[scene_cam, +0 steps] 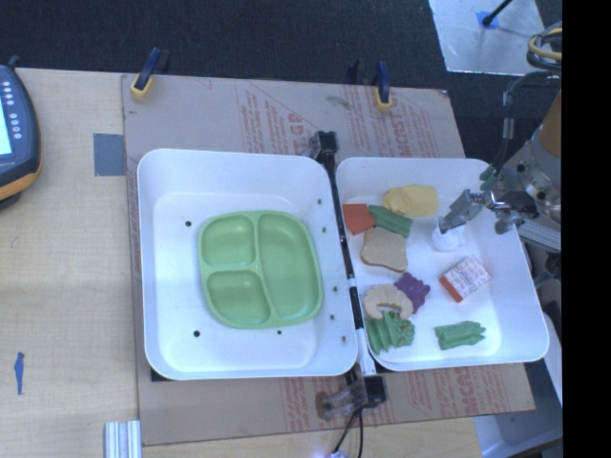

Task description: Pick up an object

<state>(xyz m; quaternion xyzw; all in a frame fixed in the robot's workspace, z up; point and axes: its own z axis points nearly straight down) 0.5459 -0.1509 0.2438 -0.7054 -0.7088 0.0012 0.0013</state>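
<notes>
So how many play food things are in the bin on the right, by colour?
Green: 3, long bean-like piece, leafy bunch, pod cluster
Yellow: 1, lumpy piece
Orange-red: 1, wedge
Tan: 2, bread slice, sandwich
Purple: 1, cluster
Red-and-white: 1, small packet
Total: 9

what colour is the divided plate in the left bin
Light green; the divided plate shows clearly in the camera view.

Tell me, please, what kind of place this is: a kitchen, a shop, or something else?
Most likely a robotics lab bench, not a kitchen. Two white bins sit on a clamped board, the food looks like toys, and a control pendant lies at the left edge.
</notes>
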